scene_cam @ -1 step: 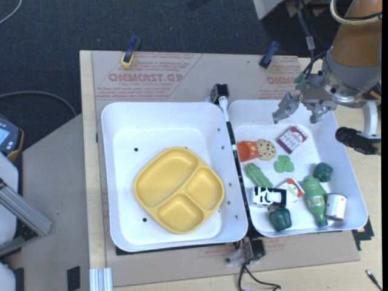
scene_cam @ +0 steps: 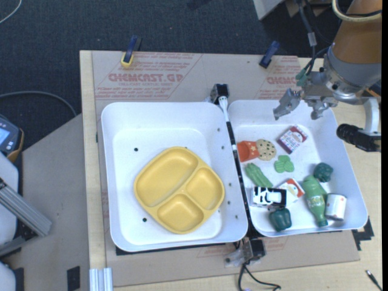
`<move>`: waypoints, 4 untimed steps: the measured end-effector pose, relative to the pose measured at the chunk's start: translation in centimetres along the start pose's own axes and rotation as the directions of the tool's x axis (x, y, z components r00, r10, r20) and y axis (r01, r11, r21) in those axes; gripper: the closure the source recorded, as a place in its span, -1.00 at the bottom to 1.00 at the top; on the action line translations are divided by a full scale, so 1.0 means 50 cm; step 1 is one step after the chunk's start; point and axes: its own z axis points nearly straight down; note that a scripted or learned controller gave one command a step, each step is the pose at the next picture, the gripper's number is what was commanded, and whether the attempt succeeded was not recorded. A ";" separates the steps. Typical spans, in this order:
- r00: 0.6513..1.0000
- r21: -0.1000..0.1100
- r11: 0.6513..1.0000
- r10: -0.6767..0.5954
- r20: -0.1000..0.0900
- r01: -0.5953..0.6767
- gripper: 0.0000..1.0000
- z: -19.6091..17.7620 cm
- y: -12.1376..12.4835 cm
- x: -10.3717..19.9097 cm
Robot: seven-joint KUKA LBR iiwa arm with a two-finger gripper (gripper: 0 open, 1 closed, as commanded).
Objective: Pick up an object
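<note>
My gripper hangs over the far edge of the right bin, fingers spread open with nothing between them. Just below it lies a dark red packet. Further down the bin hold a cookie beside an orange piece, a small green leafy piece, a green pod, a black-and-white item, a green bottle, a white can and two dark green peppers.
The left bin holds a yellow divided plate. Black clips sit on the seam between the bins. Clamps hold the board at the back. The arm's grey and orange body looms at the upper right.
</note>
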 end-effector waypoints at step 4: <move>1.000 -0.009 1.000 0.001 0.003 -0.001 -1.00 0.336 0.005 -0.026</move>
